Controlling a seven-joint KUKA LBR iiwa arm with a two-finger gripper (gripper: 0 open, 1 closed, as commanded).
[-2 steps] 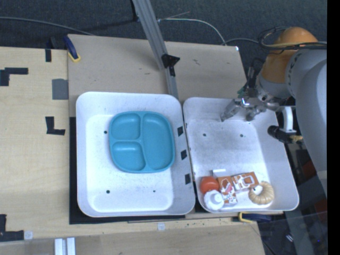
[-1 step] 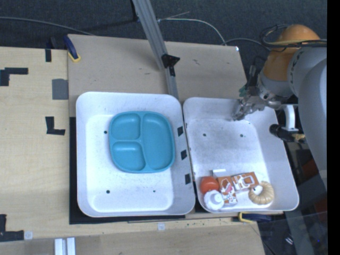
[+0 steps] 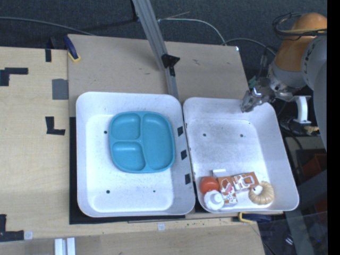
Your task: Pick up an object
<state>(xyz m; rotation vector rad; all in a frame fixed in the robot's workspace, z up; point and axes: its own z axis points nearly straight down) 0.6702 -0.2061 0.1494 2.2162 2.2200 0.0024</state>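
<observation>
2 shallow white bins side by side on bench (image 3: 122,73).
Left bin (image 3: 90,195): 1 blue divided plate (image 3: 142,141), 3 compartments, lying flat toward upper half.
Right bin (image 3: 239,142): items clustered in near corner. 1 red-orange round item (image 3: 208,184); 1 white round item (image 3: 214,200) touching it; 1 red-white packet (image 3: 236,187) just beside both; 1 tan ring-shaped item (image 3: 261,193) at packet's right, touching.
Claw (image 3: 248,104): over far rim of right bin, well apart from cluster; opening cannot be told; nothing visibly held.
</observation>
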